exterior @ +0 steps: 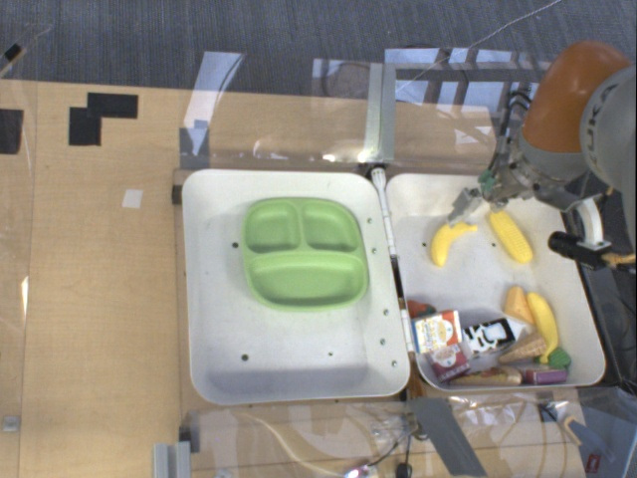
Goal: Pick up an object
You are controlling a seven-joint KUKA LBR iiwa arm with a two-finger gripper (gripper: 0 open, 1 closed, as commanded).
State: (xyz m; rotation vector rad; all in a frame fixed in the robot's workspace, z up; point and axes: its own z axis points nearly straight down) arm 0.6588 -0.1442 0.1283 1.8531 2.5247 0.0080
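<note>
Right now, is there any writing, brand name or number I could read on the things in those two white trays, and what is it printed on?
No text is readable.
Red and white carton: printed front, too small and blurred to read.
Black and white carton: bold markings, not legible as words.
Green divided plate, bananas and corn cob: no lettering seen.
Black shapes on the bench: plain blocks, not letters.
</note>
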